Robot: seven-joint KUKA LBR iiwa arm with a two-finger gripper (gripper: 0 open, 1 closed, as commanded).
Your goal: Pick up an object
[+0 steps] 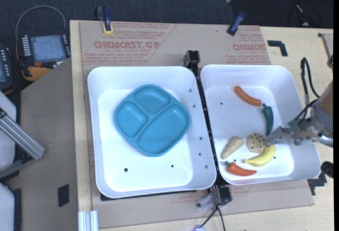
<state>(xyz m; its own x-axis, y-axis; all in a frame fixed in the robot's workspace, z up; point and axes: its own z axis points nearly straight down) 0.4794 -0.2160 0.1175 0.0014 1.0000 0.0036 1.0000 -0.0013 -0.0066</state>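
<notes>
Camera view — two white bins side by side.

Left bin (100, 118): one blue divided plate (152, 118), lying flat.

Right bin (222, 79): sausage (247, 96) toward the far side; green pepper (267, 117) just below it; near the front, a beige piece (232, 146), a cookie (256, 142), a banana (262, 157) and a red pepper (241, 169), clustered close.

Gripper (280, 134): reaching in from the right, beside the banana and green pepper — whether clenched or released cannot be told.

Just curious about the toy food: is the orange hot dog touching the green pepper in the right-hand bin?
Apart. The camera view shows white bin floor between the hot dog and the green pepper, whose top end lies just below and right of it.
</notes>
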